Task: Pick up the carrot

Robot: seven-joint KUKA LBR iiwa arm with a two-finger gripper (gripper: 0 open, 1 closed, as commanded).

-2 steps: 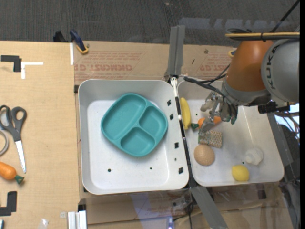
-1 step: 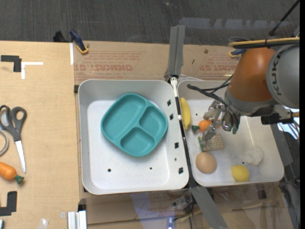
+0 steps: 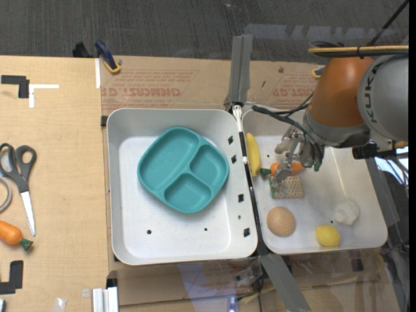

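Observation:
A small orange carrot (image 3: 286,168) lies in the right bin (image 3: 364,190), near its left side, just above a speckled tan block (image 3: 287,187). My gripper (image 3: 298,156) hangs directly over the carrot, low enough that its tip overlaps the carrot's upper edge. I cannot tell whether it touches the carrot. The grey and orange arm comes in from the upper right and hides the bin's back right corner.
The right bin also holds a yellow banana (image 3: 252,153) along the left wall, a brown egg-shaped object (image 3: 281,221), a lemon (image 3: 328,235) and a white object (image 3: 346,212). A teal divided plate (image 3: 184,169) sits in the left bin (image 3: 123,194). Scissors (image 3: 19,177) and another carrot (image 3: 10,233) lie on the bench at the left.

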